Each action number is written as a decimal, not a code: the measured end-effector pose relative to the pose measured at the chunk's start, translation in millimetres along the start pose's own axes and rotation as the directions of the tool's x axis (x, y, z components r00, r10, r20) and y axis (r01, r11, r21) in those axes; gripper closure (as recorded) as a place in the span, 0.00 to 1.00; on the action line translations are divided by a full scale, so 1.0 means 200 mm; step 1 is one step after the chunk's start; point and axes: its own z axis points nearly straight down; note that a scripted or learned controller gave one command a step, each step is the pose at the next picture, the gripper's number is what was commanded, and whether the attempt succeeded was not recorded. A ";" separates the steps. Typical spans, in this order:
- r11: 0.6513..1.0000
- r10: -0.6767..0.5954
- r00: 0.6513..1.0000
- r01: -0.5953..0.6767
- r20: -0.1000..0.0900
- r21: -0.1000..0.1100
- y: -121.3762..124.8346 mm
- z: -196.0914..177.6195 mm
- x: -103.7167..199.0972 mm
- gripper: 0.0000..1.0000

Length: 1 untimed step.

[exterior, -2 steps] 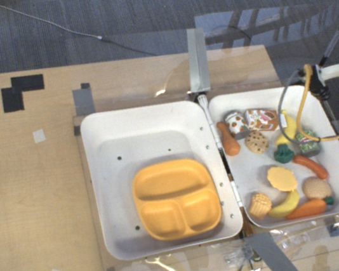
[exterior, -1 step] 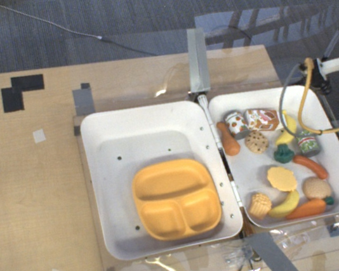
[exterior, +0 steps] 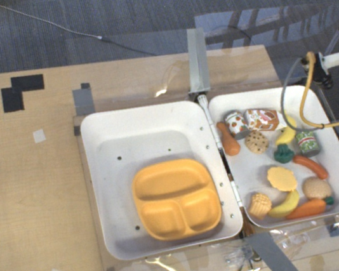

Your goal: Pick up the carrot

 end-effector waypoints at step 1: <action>1.000 0.000 1.000 0.000 -0.009 0.005 -0.01 -0.06 0.01 1.00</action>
